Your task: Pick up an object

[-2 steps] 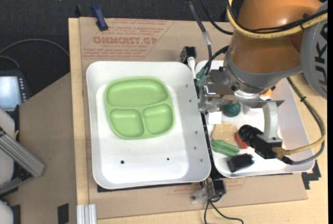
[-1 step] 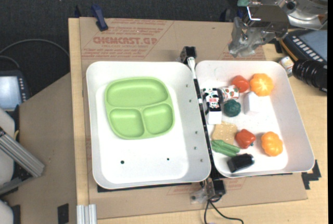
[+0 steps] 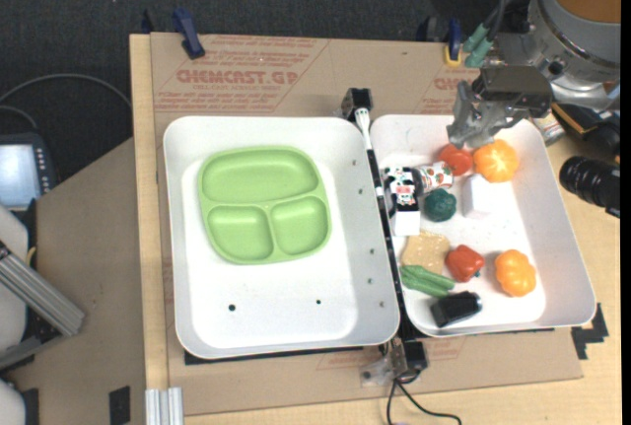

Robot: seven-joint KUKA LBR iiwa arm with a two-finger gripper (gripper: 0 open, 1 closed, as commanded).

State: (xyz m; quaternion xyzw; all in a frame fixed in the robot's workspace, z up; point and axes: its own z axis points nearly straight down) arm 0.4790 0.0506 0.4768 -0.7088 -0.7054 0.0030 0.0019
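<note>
The right bin (image 3: 562,246) holds several small items. My gripper (image 3: 471,134) hangs low over the bin's far part, its tip just above and touching or nearly touching a red tomato-like piece (image 3: 455,160). An orange fruit (image 3: 496,162) lies right beside that piece, under the gripper's right side. Nearer the bin's left wall are a black-and-white cow-patterned item (image 3: 401,186), a small red-and-white piece (image 3: 438,177) and a dark green ball (image 3: 440,206). Nothing shows as lifted.
Toward the front of the right bin lie a tan cracker (image 3: 425,248), a red pepper (image 3: 464,262), a small orange fruit (image 3: 515,273), a green pod (image 3: 427,281) and a black object (image 3: 455,308). The left bin (image 3: 187,305) carries a green divided plate (image 3: 264,204).
</note>
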